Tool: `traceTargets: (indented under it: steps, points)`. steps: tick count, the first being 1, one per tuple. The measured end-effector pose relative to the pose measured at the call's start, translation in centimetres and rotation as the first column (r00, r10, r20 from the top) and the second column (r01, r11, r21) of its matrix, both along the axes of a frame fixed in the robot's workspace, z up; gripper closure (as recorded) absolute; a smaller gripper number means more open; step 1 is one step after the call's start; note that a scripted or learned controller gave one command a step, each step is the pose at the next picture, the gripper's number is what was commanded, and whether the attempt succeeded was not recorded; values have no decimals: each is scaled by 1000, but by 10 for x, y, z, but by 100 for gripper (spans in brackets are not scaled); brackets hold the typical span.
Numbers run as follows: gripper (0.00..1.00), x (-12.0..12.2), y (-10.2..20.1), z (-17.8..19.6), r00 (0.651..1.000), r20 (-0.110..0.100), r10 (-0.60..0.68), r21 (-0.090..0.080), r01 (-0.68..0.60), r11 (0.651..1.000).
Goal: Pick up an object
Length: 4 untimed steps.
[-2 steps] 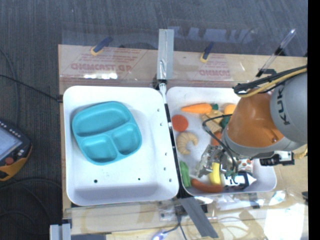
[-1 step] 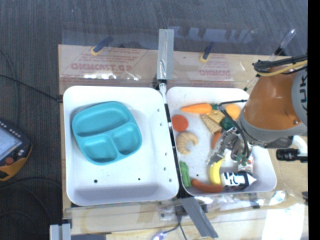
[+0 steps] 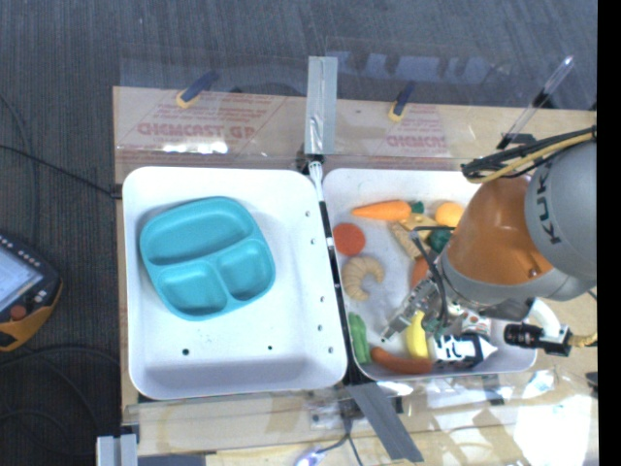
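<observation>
- Small yellow plastic banana (image 3: pixel 417 335) stands roughly upright in the right white bin (image 3: pixel 335 260), beside a green pickle (image 3: pixel 359 338).
- Gripper (image 3: pixel 419 311) at banana; grip state cannot be told.
- Left white bin (image 3: pixel 194 357) holds a turquoise divided tray (image 3: pixel 206 255).

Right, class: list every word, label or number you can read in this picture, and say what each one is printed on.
"KU", black letters cut off at the frame edge, on the grey arm.
"GP", the readable end of faded red print on the left cardboard sheet; the rest is too blurred.
Red print on the right cardboard sheet: too blurred to read.
Handheld screen: too small to read.
</observation>
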State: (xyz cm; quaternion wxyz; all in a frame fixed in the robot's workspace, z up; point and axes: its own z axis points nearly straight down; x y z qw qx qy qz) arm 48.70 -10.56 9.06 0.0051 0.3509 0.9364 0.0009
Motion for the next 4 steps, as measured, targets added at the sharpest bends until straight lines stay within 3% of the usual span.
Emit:
traceTargets:
  steps: [1, 2, 3, 4]
  points:
    - [0, 0, 0, -1, 1000, 0, 0, 0, 0, 1000]
    - [0, 50, 9, -1, 997, 1, -74, 0, 74, 997]
    - [0, 1, -14, 0, 999, 5, -43, -1, 43, 999]
    - [100, 3, -13, 10, 999, 7, -42, -1, 42, 999]
